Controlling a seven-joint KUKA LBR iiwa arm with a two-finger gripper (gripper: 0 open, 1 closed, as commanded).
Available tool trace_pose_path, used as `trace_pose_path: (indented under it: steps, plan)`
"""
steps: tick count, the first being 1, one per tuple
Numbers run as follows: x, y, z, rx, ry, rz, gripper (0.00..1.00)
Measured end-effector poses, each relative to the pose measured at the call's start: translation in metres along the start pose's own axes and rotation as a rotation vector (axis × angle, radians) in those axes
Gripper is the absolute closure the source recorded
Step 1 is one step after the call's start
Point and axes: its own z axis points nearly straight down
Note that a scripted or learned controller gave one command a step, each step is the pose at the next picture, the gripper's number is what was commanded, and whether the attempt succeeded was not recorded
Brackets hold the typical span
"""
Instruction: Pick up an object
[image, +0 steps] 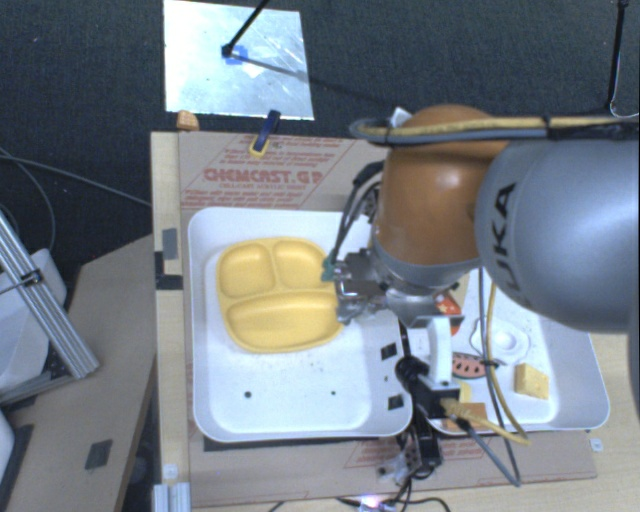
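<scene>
Bins: two, white and shallow, side by side on one printed cardboard sheet (262, 176) laid over the desk (110, 300).

Left-hand bin (290, 400): one item, a yellow divided plate (278, 295) with three compartments, two small at the far side and one large at the near side. It lies flat in the far half of the bin.

Right-hand bin (590, 400): my arm covers most of it. Three items are countable: one yellow block (532, 381) near the right wall, one white round piece (505, 345) and one red-and-white item (464, 365), partly hidden.

Pincer (350, 295): low over the left-hand bin, at the right edge of the yellow divided plate. My wrist blocks the view, so I cannot tell whether it is spread, pressed together or pinching anything.
</scene>
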Motion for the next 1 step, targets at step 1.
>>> trace_pose_path:
  steps: [1]
  plan:
    - [0.0412, 0.0013, -0.0357, -0.008, 0.004, -0.008, 1.00]
